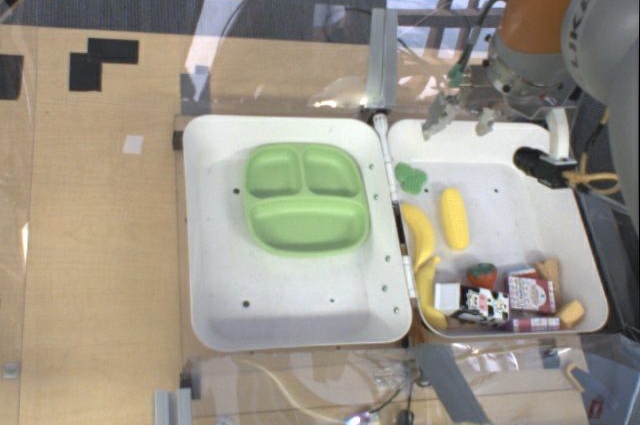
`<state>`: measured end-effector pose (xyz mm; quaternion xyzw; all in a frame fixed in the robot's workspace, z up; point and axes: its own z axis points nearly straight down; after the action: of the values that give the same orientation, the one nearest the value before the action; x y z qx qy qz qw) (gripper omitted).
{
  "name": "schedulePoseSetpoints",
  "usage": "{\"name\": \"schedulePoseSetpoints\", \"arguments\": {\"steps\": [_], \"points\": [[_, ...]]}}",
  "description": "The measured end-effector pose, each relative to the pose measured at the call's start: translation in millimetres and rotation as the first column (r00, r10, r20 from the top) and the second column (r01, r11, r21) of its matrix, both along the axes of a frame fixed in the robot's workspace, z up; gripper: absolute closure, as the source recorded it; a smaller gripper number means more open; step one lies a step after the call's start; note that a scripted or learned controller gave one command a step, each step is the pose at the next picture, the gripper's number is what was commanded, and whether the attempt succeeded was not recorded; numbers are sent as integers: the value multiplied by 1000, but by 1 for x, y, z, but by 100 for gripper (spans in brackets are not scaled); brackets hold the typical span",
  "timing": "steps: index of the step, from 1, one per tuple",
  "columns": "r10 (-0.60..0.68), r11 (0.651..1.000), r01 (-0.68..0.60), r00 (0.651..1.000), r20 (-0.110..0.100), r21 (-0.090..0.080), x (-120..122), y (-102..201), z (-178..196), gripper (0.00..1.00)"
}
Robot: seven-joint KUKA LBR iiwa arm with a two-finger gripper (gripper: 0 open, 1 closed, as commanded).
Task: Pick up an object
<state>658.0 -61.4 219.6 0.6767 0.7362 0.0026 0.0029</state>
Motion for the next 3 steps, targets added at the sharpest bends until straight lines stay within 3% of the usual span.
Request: {"name": "schedulePoseSetpoints", "arguments": {"steps": [1, 2, 3], "points": [[-37, 999, 37, 999, 0, 0, -39, -43, -128, 0], [-35, 999, 35, 999, 5, 1, -37, -42, -116, 100], [-184, 983, 184, 983, -1, 2, -47, -4, -17, 100]]}}
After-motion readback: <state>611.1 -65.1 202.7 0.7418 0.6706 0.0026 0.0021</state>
